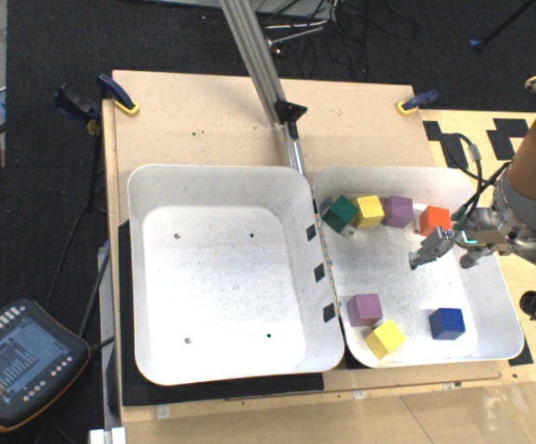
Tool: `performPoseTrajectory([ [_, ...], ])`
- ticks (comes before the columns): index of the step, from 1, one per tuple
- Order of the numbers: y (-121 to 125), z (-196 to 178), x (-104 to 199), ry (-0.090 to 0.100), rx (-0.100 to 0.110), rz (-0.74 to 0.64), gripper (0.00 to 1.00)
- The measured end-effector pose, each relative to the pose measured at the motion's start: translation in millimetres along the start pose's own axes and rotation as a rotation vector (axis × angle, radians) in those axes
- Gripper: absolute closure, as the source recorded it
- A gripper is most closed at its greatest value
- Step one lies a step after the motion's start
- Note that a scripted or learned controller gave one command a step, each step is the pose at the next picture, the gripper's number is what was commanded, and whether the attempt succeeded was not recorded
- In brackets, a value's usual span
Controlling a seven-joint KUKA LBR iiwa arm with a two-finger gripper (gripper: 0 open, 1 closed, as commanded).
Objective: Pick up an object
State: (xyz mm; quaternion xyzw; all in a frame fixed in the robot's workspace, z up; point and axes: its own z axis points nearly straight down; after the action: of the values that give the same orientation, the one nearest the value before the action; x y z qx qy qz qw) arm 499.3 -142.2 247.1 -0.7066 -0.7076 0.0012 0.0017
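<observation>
- The gripper (445, 248) hangs over the right bin (490, 289) toward its 2 o'clock side, fingers spread apart and grasping nothing.
- An orange cube (434, 217) sits just at 12 o'clock of the fingertips.
- At the bin's 11 o'clock stands a row: green cube (341, 214), yellow cube (370, 210), purple cube (398, 210).
- Toward 6 o'clock lie a second purple cube (365, 308), a second yellow cube (385, 338) and a blue cube (446, 323).
- The left bin (147, 248) lies at 9 o'clock of the right one.

A robotics lab: clamped plywood bench (249, 123), teach pendant (13, 363), loose floor cables (332, 35).
</observation>
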Motion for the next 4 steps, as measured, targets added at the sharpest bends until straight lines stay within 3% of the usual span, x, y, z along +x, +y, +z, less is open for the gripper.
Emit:
performPoseTrajectory([
  [1,0.7,-1.9,-0.1,-0.001,-0.004,0.001,0.0],
  [3,-7.8,114.2,3.3,0.001,0.002,0.002,0.0],
  [4,-5.5,138.3,1.8,-0.004,-0.01,0.001,0.0],
])
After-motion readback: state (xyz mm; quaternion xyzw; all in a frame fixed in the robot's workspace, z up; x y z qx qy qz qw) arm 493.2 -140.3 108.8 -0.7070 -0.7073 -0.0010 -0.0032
